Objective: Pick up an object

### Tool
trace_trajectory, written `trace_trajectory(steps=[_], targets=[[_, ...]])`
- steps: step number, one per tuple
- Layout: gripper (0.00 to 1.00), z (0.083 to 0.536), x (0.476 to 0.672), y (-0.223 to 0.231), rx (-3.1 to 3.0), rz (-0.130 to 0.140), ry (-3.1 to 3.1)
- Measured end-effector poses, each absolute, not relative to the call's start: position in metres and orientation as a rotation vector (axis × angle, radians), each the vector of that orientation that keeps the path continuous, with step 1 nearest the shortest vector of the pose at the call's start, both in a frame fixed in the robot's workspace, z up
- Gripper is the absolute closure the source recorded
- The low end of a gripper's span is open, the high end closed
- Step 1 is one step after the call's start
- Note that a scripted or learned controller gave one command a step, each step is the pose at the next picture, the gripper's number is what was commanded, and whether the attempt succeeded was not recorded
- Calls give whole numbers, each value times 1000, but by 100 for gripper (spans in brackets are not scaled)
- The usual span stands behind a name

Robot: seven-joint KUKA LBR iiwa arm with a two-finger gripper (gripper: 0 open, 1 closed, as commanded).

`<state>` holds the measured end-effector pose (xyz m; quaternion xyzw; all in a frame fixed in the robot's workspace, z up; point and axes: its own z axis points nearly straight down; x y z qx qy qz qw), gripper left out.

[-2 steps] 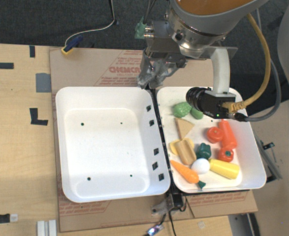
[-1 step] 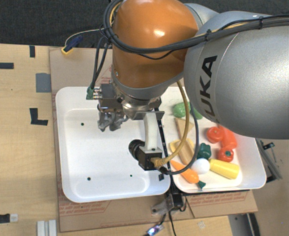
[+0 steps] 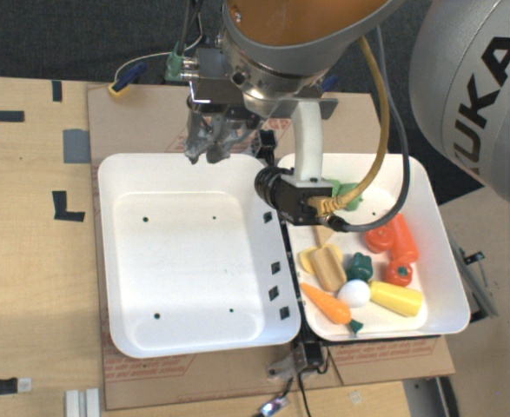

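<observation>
While the toy food waits heaped in the near corner of the right bin [image 3: 437, 233], a carrot [image 3: 327, 302] lies along the inner wall beside a white egg [image 3: 354, 293], a yellow piece [image 3: 397, 299], a tan block [image 3: 326, 266], a dark green piece [image 3: 358, 267] and red peppers [image 3: 394, 243]. Any of these could serve as the object to pick up; none is lifted. The left bin [image 3: 185, 259] sits touching the right one on the worktop [image 3: 29, 259].

The gripper [image 3: 213, 142] hangs above the far rim of the left bin, well apart from the pile, and nothing can be seen between its fingers. Whether they are spread or closed cannot be told, since they merge into a dark blur under the wrist.

The likely risk is a grasp that comes away bare. The items are packed touching each other, so a descent into the heap may wedge a finger onto a neighbour, or nudge the rounded egg or carrot aside. A descent from where the gripper hangs now would probably meet only bare plastic.

The arm's orange band [image 3: 307, 7] and grey body cover the far part of the right bin, and a black fitting [image 3: 291, 195] with a yellow hose [image 3: 372, 163] crosses over it. A green scrap [image 3: 348, 193] by the hose is too hidden to name.
</observation>
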<state>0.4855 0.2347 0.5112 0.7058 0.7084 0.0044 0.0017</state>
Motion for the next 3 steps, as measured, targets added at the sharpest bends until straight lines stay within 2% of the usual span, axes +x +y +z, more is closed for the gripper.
trace_trajectory(steps=[1,3], targets=[[100,534,485,234,2219,-5,2223],[100,532,486,138,2226,-11,2220]])
